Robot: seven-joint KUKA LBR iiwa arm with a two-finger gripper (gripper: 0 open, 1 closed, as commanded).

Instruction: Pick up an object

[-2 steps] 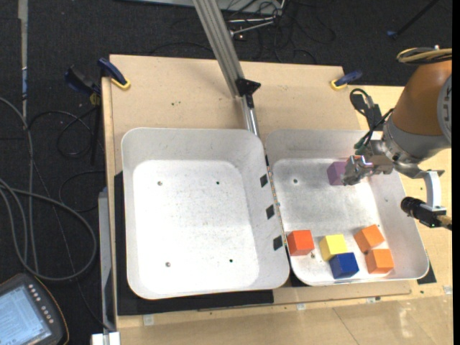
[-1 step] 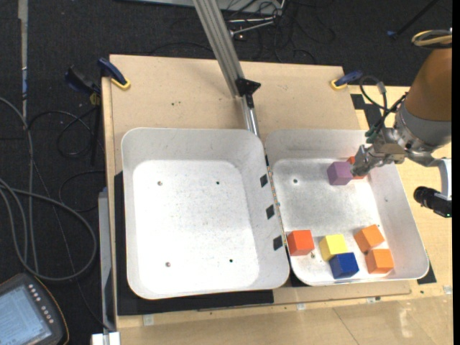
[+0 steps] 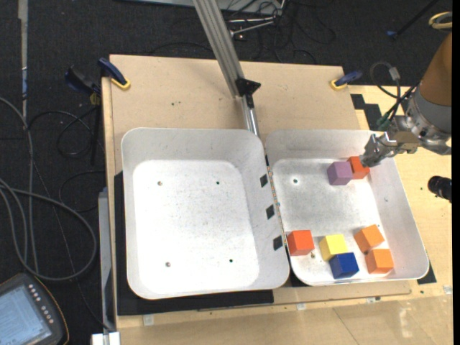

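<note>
Four small cubes crowd the near edge of our right white plastic bin [image 3: 402,214]: an orange cube [image 3: 300,241], a yellow cube [image 3: 333,246], a blue cube [image 3: 344,264] and two more orange cubes [image 3: 374,249] by the right wall. Mid-floor beyond them gives us open room. Farther back, a purple cube [image 3: 339,172] touches a small orange block [image 3: 359,167]. Our hand [image 3: 375,152] sits over that block by the far right rim; we cannot tell its spread. Our left white bin [image 3: 190,207] lies alongside on the bench [image 3: 187,92].
</note>
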